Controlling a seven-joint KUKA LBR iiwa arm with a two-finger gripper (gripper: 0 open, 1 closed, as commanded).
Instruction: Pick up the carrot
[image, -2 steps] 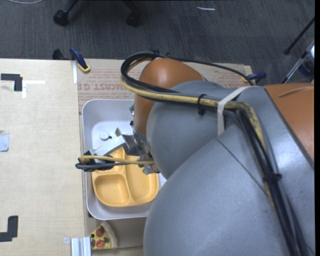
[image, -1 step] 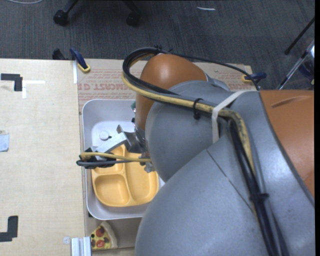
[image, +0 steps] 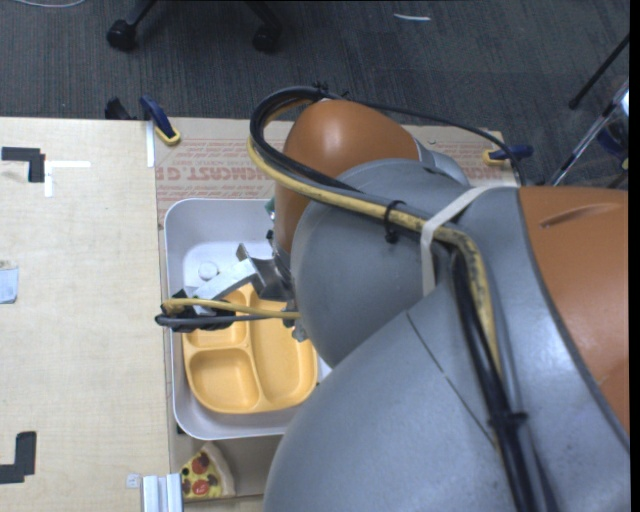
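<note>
Arm (image: 450, 330) blocks most of my view, reaching in from 3 o'clock over the white bin (image: 180, 225). Gripper (image: 262, 268) sits low in the bin, just at 12 o'clock of the yellow divided tray (image: 250, 375); can't tell its state, too hidden. Black-and-yellow cable (image: 225, 312) crosses the tray's top. Carrot: can't spot it. Pizza toy (image: 203, 476) at 6 o'clock, outside the bin.

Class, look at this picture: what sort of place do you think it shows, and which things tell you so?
Probably a robotics lab. A large grey and orange robot arm reaches over a white bin holding a yellow divided tray, on a wooden bench, with dark office carpet beyond.
</note>
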